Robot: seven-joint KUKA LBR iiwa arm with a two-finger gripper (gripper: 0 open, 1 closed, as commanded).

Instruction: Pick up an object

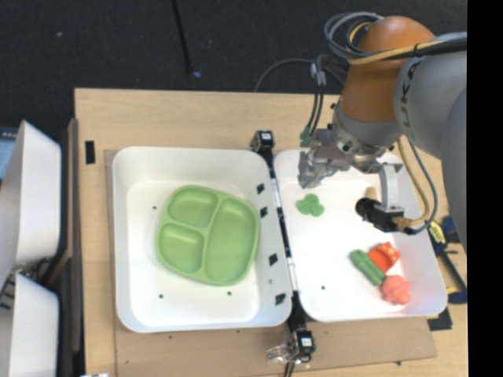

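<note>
The pincer (313,173) is hovering above the small green piece (310,206) near the right bin's (330,305) far-left corner; its state, I cannot tell. The piece is looking light, stiff, lumpy; grip across its middle.

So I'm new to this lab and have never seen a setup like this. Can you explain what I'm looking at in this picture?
This is one camera fixed above a bench, looking down at a slant. The grey machine with the orange band is a robot arm reaching in from the right. Its gripper hangs over the right bin, just above a small green piece; nothing can be seen in it. Its job is to pick up an object.

The left bin holds a green divided plate. Near the right bin's front corner lie a green stick-like piece, an orange-red piece and a pink piece, close together. They look like toy food.
</note>
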